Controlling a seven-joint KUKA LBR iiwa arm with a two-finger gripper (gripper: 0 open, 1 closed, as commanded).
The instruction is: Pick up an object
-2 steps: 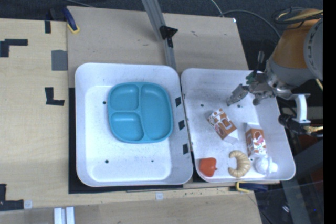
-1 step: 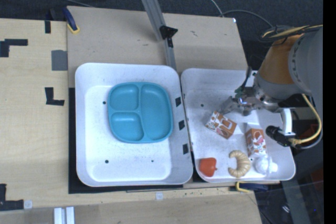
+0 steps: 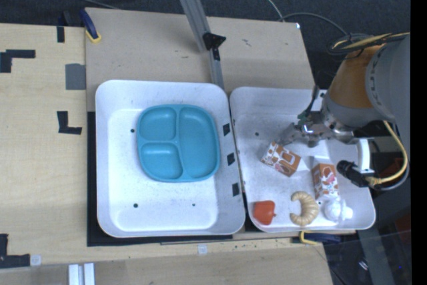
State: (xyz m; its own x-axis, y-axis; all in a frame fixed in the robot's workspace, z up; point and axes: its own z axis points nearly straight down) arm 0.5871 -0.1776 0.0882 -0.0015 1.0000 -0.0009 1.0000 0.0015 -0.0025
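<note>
Nothing picked yet, as far as I can judge. Gripper (image 3: 305, 130) sits low in the right bin (image 3: 267, 100), and I can't tell its state from this angle. Closest candidate is the brown-and-white snack packet (image 3: 281, 159), just below-left of the gripper, apart from it. Beyond that: a second packet (image 3: 325, 180), croissant (image 3: 304, 207), red pepper (image 3: 264, 211), white item (image 3: 335, 211). Left bin (image 3: 113, 210) holds a blue divided plate (image 3: 178, 143). Plywood bench (image 3: 40, 143) with black tape marks; dark floor behind.
</note>
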